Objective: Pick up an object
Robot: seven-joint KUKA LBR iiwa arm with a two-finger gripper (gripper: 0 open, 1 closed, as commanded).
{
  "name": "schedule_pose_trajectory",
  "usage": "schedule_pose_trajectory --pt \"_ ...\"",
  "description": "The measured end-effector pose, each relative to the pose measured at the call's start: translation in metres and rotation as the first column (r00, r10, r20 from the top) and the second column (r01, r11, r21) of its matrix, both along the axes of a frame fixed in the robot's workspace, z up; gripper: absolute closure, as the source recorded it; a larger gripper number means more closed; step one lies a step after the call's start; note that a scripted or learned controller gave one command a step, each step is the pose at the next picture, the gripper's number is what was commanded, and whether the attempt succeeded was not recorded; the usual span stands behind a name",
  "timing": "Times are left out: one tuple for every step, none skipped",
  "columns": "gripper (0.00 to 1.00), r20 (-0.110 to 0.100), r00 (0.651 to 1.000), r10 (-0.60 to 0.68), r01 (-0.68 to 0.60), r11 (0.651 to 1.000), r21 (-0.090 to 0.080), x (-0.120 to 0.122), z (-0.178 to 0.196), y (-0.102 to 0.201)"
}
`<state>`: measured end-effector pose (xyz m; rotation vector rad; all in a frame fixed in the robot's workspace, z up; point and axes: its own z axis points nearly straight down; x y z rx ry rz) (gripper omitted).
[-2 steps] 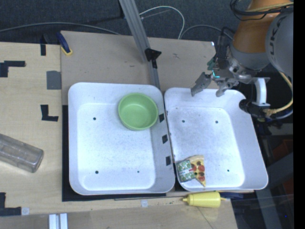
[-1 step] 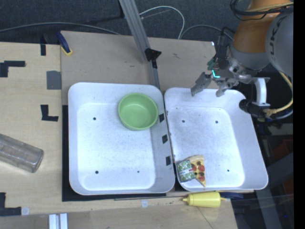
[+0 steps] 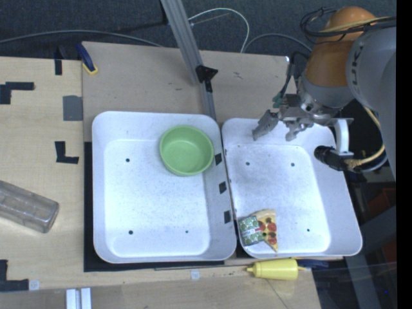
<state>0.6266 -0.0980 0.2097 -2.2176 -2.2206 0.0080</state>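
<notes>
A green bowl (image 3: 187, 150) sits upright in the left bin (image 3: 116, 192), near its far right corner. A small packet printed in green, red and yellow (image 3: 259, 229) lies in the right bin (image 3: 302, 192) at its near left corner. My gripper (image 3: 279, 129) hangs over the far edge of the right bin, well away from the packet and to the right of the bowl. Its two grey fingers (image 3: 263, 126) are spread apart with nothing between them.
A yellow bottle (image 3: 278, 270) lies on the bench just in front of the right bin. A clear plastic cylinder (image 3: 26, 206) rests at the far left. A slanted metal pole (image 3: 187, 37) rises behind the bins, with cables around it.
</notes>
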Motion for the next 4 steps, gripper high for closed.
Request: schedule_pose_trajectory --pt "0.00 0.000 1.000 0.000 0.000 1.000 0.000 0.001 -0.044 -0.002" --pt "0.00 -0.001 1.000 -0.001 0.001 1.000 0.000 -0.002 -0.092 -0.009" --pt "1.00 0.003 1.000 0.002 -0.002 1.000 0.001 -0.001 -0.079 -0.007" --pt "1.00 0.009 1.000 0.000 0.000 1.000 0.000 0.000 -0.032 -0.015"
